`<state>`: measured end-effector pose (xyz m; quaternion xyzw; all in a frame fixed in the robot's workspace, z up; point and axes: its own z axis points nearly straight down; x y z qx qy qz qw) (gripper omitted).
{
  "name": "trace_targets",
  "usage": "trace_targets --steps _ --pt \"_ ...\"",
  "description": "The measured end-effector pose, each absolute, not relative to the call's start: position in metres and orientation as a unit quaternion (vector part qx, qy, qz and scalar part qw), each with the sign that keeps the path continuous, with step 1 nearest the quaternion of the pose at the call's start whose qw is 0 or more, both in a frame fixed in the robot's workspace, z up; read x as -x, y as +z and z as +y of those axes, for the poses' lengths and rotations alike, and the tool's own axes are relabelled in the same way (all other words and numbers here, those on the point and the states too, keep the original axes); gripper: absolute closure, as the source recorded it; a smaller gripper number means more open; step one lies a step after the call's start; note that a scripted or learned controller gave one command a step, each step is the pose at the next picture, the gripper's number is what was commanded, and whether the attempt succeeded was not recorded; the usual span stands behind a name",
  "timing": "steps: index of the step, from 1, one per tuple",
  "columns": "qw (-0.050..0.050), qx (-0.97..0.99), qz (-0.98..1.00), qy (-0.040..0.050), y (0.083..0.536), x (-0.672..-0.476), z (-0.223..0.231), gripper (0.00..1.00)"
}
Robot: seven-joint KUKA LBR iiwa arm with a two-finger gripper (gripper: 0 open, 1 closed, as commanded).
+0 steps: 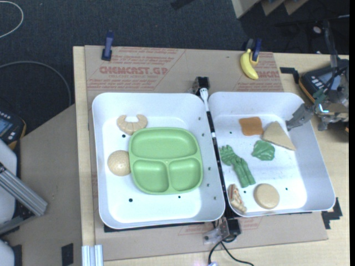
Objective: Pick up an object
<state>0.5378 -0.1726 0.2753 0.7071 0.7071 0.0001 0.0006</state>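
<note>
The gripper (302, 115) sits at the right edge of the right bin (316, 165), low over the bin's upper right corner. Its dark fingertip reaches toward the tan wedge (279, 136), which lies just to the gripper's left and slightly below it. Whether the gripper is open or closed cannot be told; nothing is visibly held.

Step in hand, as judged: approach to a candidate object, grasp not yet made. The next move calls for centring over one item, most plausibly the tan wedge, descending, and closing on it without pushing it against the orange piece (250, 126) just beyond.

Right bin contents, farther from the gripper: a green leafy piece (263, 150), a green stalk (237, 163), a round tan disc (267, 196) and a small brown pastry (236, 197) at the bin's near left corner.

Left bin (105, 165), well apart from the gripper: a green divided tray (165, 159), a croissant-like piece (132, 123) and a round bun (118, 162). A toy banana (249, 65) lies on the surface (83, 65) behind the bins.
</note>
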Motion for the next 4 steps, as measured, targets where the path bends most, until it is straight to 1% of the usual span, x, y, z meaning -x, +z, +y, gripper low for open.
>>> trace_targets --steps 1,2,3,4 --pt "-0.008 -0.708 0.706 -0.0041 0.111 -0.514 -0.171 0.00" --pt "-0.004 -0.709 0.706 -0.0017 0.082 -0.476 -0.182 0.00" --pt "0.002 -0.704 0.710 0.0013 0.085 -0.518 -0.100 0.00" --pt "0.002 -0.708 0.707 0.0007 0.095 -0.516 -0.104 1.00"
